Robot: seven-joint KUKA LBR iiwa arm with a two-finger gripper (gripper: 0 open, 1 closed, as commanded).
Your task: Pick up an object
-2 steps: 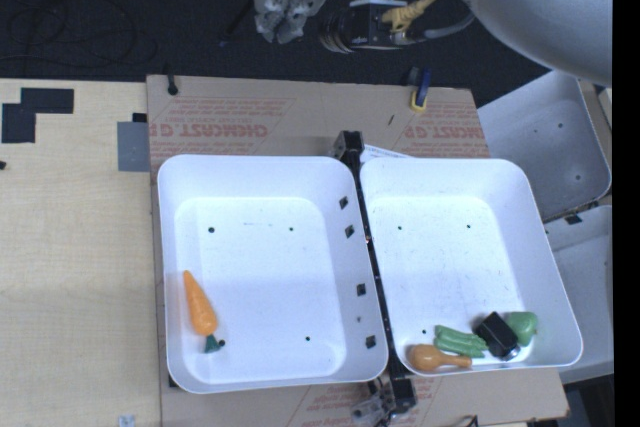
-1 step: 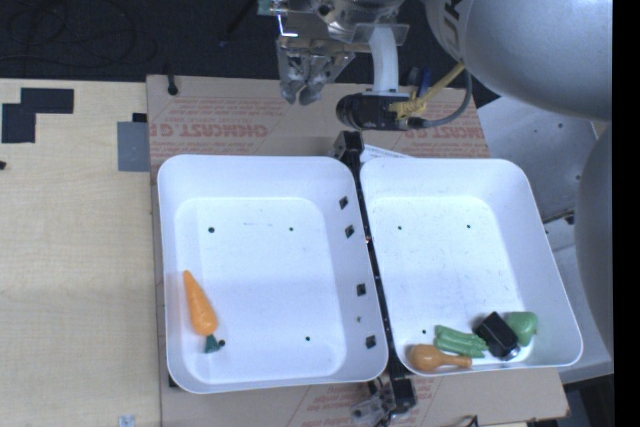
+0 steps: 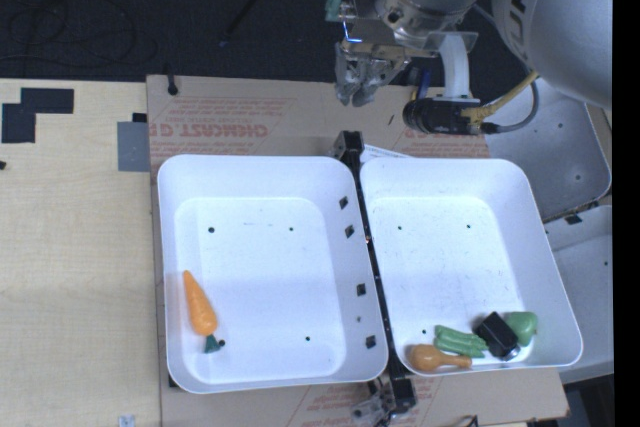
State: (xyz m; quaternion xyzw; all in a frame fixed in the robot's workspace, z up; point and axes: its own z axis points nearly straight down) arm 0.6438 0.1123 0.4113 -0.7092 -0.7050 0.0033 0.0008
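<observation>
Left bin (image 3: 180, 215) holds a carrot (image 3: 199, 305); right bin (image 3: 540, 245) holds toys (image 3: 478, 343); jaws' state unclear.

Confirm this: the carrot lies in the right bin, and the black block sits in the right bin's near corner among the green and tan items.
One thing is wrong: the carrot lies in the left bin, near its front left corner, as the camera view shows. The black block does sit in the right bin's near corner among the green and tan items.

Both bins lie open from above; toys (image 3: 478, 341) crowd the right bin's (image 3: 520, 177) near corner.
</observation>
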